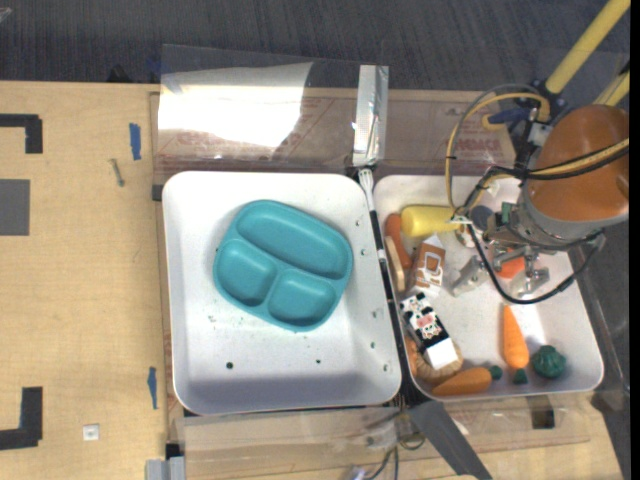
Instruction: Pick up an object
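The right white bin (585,313) holds several small items: a yellow piece (425,220) at its back left, a black-and-white block toy (428,326), an upright orange carrot (514,336), a green lump (547,361) in the front right corner, and a second carrot (470,380) lying along the front wall. My gripper (497,273) hangs low over the middle of this bin, below the orange wrist band (590,158). A small red-orange thing (510,265) shows right under it, partly hidden by cables.
The left bin (190,358) bears a teal divided plate (283,263). A thin orange stick (393,230) and a brown-and-white item (432,265) lie near the wall between the bins. Yellow and black cables (470,128) loop over the right bin's back.
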Available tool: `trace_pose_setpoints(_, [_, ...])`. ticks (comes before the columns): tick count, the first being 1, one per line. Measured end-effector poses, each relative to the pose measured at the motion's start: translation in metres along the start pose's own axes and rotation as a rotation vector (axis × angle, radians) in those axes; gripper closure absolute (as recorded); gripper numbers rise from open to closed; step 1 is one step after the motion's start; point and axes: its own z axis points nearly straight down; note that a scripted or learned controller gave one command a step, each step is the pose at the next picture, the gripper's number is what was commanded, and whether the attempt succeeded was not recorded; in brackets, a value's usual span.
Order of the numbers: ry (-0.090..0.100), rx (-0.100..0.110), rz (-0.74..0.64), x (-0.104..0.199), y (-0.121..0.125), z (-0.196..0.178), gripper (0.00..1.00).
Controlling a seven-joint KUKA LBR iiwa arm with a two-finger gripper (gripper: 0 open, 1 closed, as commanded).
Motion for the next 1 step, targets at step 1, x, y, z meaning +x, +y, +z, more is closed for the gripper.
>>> trace_pose_setpoints(1, [0.011,0.0,-0.347,-0.0548,-0.0216,-0.0012,0.0])
